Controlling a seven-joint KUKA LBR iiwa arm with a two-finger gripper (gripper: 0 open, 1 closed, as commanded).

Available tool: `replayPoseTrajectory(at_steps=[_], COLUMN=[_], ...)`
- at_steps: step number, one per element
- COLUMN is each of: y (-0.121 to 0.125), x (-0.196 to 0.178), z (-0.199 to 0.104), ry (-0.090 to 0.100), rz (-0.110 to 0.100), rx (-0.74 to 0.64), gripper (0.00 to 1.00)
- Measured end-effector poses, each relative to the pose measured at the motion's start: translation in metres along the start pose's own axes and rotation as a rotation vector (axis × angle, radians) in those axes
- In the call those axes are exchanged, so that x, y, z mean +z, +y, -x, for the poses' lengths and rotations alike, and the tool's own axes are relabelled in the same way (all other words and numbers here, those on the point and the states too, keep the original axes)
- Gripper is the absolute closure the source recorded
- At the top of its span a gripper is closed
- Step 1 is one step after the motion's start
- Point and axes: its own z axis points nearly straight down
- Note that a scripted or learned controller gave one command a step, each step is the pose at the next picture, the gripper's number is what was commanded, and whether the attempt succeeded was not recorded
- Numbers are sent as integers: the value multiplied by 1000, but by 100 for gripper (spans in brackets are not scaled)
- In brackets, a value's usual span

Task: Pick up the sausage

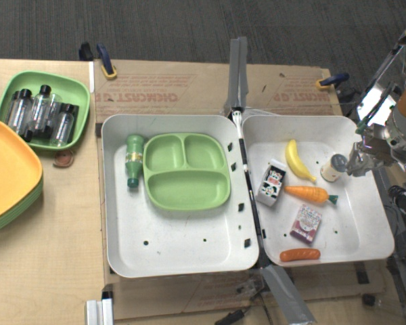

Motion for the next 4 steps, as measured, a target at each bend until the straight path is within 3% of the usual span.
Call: replayPoseTrajectory(at_steps=[1, 2, 3, 4], y=[55, 122, 122, 80], x=[40, 64, 42, 6], z=[-14, -18, -6, -18], ry=[-1, -1, 0, 1], rz=[3, 3, 3, 2], rx=[172, 250, 481, 837], gripper=[100, 100, 100, 100])
